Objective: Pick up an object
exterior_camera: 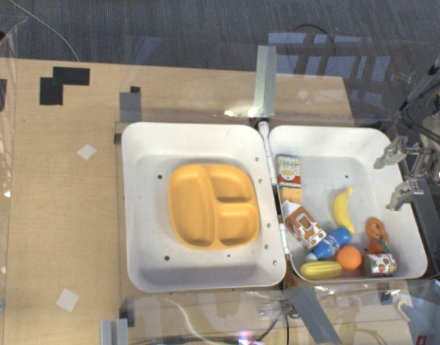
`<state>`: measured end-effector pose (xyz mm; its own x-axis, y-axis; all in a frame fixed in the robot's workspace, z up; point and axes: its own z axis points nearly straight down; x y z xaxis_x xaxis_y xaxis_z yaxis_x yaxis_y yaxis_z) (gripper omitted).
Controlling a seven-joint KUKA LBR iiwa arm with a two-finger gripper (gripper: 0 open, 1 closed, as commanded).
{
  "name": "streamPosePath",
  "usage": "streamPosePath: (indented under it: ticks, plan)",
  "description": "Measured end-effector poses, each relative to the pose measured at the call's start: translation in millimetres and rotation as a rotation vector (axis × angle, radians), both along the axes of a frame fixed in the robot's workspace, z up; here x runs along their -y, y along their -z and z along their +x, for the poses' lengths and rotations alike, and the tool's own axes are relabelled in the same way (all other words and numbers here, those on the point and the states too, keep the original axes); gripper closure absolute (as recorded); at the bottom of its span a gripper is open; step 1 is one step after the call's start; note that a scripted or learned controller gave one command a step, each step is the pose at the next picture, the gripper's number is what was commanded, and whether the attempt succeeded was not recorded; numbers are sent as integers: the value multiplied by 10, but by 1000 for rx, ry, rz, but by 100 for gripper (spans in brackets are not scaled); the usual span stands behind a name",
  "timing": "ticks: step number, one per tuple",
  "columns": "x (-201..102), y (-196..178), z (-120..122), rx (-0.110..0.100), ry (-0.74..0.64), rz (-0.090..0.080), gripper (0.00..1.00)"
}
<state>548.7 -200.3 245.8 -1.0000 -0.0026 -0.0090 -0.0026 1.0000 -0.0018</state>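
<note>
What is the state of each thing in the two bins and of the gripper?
yellow tray: flat, alone in left bin.
banana: lying free in right bin.
orange: resting near front wall.
gripper: open, at right bin's right rim, holding nothing.

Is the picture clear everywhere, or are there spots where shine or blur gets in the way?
In the camera view, the yellow tray and banana look sharp and evenly lit, with only soft shadows. A bright glare spot sits on the metal post between the bins, faint see-through reflections streak the top and left edges, and the claw at the right edge looks hazy.
</note>
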Motion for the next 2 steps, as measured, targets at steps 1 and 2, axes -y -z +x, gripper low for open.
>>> streamPosePath:
  ticks: [1, 2]
  plan:
    - [56, 1470, -254, 5, -90, -3, 0]
    - [-418, 1554, -221, 8, 77, -1, 0]
